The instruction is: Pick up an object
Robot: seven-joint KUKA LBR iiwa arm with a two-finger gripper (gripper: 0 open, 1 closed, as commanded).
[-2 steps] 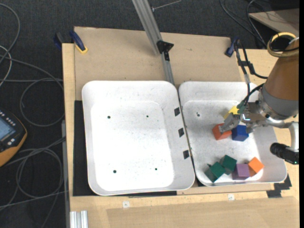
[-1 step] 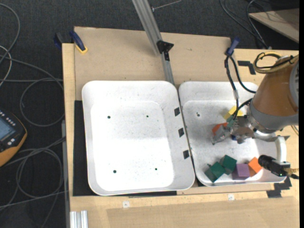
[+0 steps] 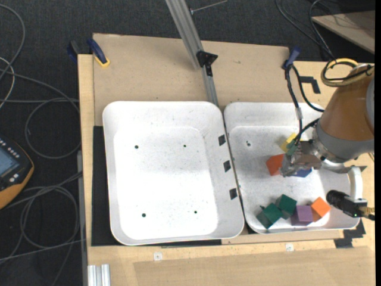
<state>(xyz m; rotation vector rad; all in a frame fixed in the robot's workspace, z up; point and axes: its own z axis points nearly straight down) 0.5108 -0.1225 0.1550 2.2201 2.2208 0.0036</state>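
My gripper (image 3: 293, 164) is low over the middle of the right bin (image 3: 250, 130), reaching in from the right under the orange wrist band. A red-orange block (image 3: 273, 165) lies just to its left, touching or nearly touching it. A blue block (image 3: 303, 173) peeks out right beneath the gripper's lower edge. A small yellow piece (image 3: 291, 139) sits just above the gripper, partly hidden by cables. Nothing is visibly lifted off the bin floor.
Along the right bin's front edge lie two dark green blocks (image 3: 271, 215) (image 3: 286, 204), a purple block (image 3: 304, 214) and an orange block (image 3: 320, 207). The left bin (image 3: 161, 165) stands alongside. A metal pole (image 3: 190, 28) slants up from between the bins.
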